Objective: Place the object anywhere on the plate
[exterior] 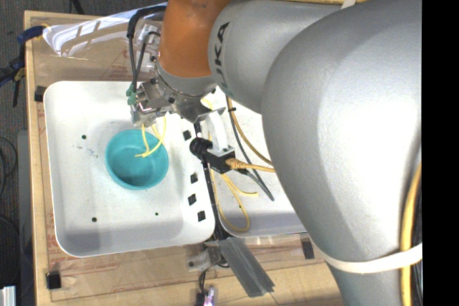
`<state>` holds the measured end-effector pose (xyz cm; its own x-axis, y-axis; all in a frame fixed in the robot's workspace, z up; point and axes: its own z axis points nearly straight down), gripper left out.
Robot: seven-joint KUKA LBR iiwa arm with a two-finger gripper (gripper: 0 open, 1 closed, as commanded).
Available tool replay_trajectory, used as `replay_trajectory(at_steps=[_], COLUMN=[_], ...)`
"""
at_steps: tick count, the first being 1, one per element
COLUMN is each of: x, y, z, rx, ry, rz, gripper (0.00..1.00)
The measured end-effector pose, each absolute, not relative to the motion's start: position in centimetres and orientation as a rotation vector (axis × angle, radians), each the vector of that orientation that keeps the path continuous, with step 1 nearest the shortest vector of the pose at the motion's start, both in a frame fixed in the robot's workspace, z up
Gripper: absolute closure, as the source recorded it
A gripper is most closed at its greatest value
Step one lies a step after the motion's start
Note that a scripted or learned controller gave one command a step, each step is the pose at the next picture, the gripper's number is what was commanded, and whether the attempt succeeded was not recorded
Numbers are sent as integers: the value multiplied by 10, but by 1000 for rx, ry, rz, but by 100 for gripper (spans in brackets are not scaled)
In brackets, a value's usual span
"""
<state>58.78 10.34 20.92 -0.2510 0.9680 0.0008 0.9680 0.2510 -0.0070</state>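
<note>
Two shallow white bins side by side on a wooden desk (129,272), seen from above at a slant. In the left bin (79,226), a round teal plate (122,172). Just over the plate's far edge, the gripper (147,107) of a large grey arm with an orange band. Dangling from the gripper down onto the plate, a thin yellow object (149,143), perhaps a loop of cord or rubber; too fine to name for sure. Impossible to tell whether the gripper is spread or closed, tucked as it is among wiring and its own housing.

Long axis of the yellow object running top to bottom in the view: upper end at the gripper, lower end curling leftwards over the plate's middle.

Risks, judged from here: a limp strand clinging to the gripper on release and riding back up with it; or, let go off-centre, draping over the plate's rim into the bin rather than settling wholly on the plate.
</note>
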Motion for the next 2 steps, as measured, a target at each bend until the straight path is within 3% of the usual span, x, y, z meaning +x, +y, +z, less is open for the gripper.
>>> replay_trajectory(at_steps=[1, 2], x=[633, 596], y=[98, 96], z=[196, 193], rx=[-1774, -1872], ry=[-2591, -2518], rz=[3, 7], gripper=[100, 100])
